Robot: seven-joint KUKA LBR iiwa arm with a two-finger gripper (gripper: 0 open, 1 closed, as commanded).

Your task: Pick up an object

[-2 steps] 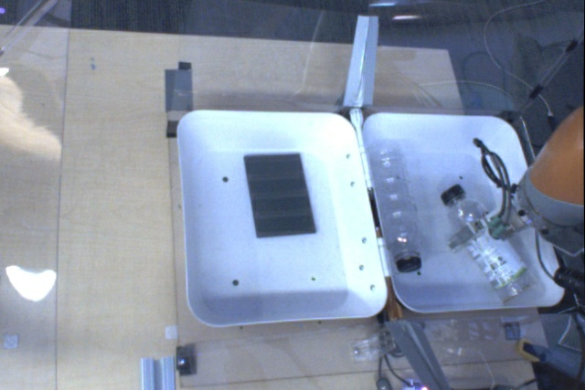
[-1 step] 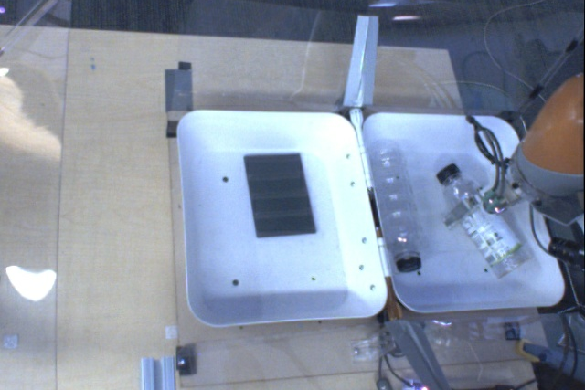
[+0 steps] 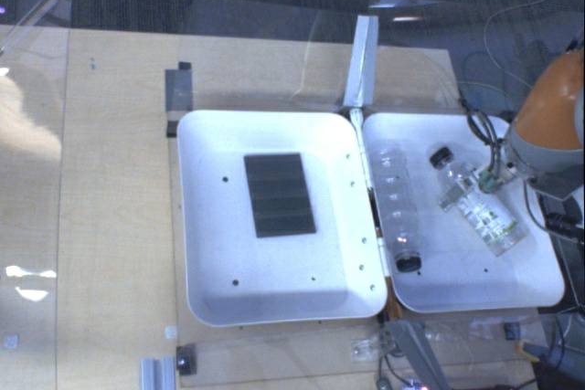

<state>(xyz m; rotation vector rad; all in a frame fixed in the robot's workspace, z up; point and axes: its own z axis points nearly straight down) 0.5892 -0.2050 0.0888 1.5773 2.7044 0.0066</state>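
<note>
A light wooden bench point(image 3: 110, 224) holds two white bins side by side. The left bin point(image 3: 210, 279) has a dark flat pad point(image 3: 280, 194) lying in its middle. The right bin point(image 3: 530, 283) has two clear plastic bottles with black caps. One bottle point(image 3: 397, 207) lies along the bin's left wall, with its cap toward the near edge. The other bottle point(image 3: 475, 203) lies tilted near the middle. The grey and orange arm point(image 3: 551, 119) comes in from the right, and its gripper point(image 3: 486, 180) is right over that tilted bottle. I cannot tell how the gripper is set.
</note>
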